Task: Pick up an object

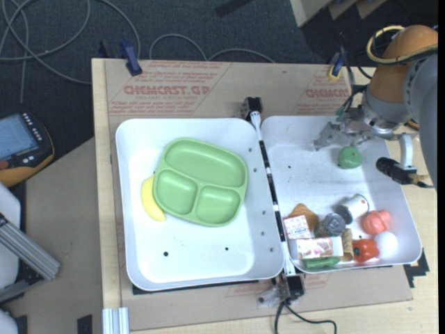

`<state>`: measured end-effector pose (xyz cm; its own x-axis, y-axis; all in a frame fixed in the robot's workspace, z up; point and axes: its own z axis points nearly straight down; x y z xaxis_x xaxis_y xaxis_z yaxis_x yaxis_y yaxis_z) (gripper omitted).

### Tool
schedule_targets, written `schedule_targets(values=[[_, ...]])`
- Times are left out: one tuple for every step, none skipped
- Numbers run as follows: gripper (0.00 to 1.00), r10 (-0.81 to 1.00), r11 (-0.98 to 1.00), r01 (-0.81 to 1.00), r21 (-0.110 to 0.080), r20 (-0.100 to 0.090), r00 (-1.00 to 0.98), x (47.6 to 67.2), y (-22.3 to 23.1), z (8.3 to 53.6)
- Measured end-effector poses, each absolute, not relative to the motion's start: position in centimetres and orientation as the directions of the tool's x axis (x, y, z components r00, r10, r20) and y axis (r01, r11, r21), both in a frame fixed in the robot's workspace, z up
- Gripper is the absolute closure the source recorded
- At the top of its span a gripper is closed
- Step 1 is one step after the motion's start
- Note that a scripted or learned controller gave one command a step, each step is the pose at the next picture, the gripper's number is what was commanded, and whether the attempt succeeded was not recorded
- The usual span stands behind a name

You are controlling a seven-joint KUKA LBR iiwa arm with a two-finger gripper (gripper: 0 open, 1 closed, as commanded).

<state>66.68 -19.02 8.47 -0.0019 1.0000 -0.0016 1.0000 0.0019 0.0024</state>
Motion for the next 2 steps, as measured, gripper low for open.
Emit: schedule_targets(values=[[0.00, 1.000, 0.005, 1.000, -0.004, 0.014, -0.005, 66.85, -21.15, 8.62], [0.00, 1.000, 0.007, 1.000, -0.001, 0.013, -0.007, 66.06, -21.58, 8.62]])
